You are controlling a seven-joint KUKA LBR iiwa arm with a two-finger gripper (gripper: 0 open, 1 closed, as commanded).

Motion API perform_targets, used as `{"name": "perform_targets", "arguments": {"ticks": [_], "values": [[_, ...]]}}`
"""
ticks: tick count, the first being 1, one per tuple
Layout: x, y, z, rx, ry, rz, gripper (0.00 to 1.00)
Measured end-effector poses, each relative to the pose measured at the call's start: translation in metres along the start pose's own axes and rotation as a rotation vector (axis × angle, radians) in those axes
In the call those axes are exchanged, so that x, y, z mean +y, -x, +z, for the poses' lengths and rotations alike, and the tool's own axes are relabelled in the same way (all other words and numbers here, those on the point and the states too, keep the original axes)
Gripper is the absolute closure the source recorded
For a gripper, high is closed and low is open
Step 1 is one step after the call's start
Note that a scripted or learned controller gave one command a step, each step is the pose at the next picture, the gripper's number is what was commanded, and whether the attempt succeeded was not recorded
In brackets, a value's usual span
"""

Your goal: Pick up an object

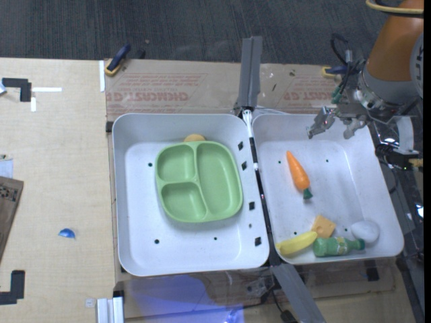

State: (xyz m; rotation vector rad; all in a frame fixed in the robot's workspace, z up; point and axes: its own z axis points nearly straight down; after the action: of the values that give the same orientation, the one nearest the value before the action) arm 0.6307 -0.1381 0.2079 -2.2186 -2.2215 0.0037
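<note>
Overhead, poised above the far rim of the right bin (pixel 377 180): the gripper (pixel 337 123), two thin fingers spread apart, jaws released and bare. Judged as the approach step, before any descent; nothing lifted yet.

Likeliest target: the carrot (pixel 297 172), alone on bare floor in the upper middle of the right bin, near the gripper but below it in the view. Long axis close to the bin's depth, tilted a little; orange tip toward the far wall, green stem end toward the near wall and slightly right.

Next move, as a guess: a short shift toward the near side, a wrist turn to set the jaws across the carrot's short width, then straight down.

Crowded in the near right corner: banana (pixel 296 245), green bottle (pixel 337 247), an orange piece (pixel 324 226), a white object (pixel 365 231). Harder picks.

In the left bin (pixel 128 194): green divided plate (pixel 199 180), small yellow thing (pixel 194 138) just behind it.
</note>
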Motion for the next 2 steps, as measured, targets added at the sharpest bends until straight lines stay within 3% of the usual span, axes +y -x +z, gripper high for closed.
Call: {"name": "perform_targets", "arguments": {"ticks": [1,2], "values": [[0.0086,-0.0307,0.1155,-0.001,0.004,0.046,0.00],[0.0083,-0.0296,0.1070,-0.002,0.003,0.047,1.00]]}}
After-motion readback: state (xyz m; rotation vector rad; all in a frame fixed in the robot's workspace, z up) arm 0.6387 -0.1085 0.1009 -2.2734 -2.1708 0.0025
